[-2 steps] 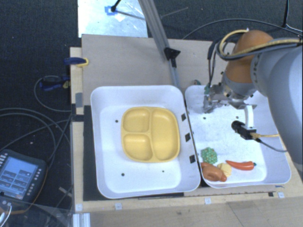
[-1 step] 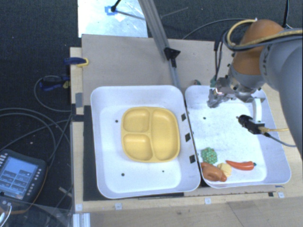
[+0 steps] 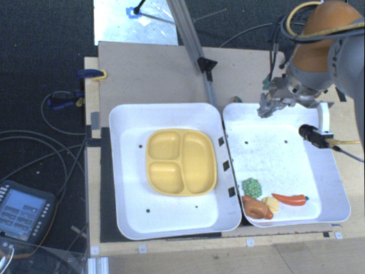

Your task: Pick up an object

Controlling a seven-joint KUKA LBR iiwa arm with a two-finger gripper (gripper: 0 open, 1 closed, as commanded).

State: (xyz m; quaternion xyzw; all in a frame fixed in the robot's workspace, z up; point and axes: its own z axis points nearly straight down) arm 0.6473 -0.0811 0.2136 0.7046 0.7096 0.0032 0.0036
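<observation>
In the right bin (image 3: 319,170), near its front edge, lie a green broccoli piece (image 3: 251,186), a brown sausage-like piece (image 3: 256,208), a small pale yellow piece (image 3: 271,204) and a red chili pepper (image 3: 290,199). My gripper (image 3: 267,109) hangs over the bin's far left corner, well behind those objects. Nothing shows between its fingers.
The left bin (image 3: 125,153) holds a yellow divided plate (image 3: 181,161). A grey pole (image 3: 188,33) slants across the bench behind the bins. A black cylindrical fitting (image 3: 311,134) with a cable sits over the right bin's right side.
</observation>
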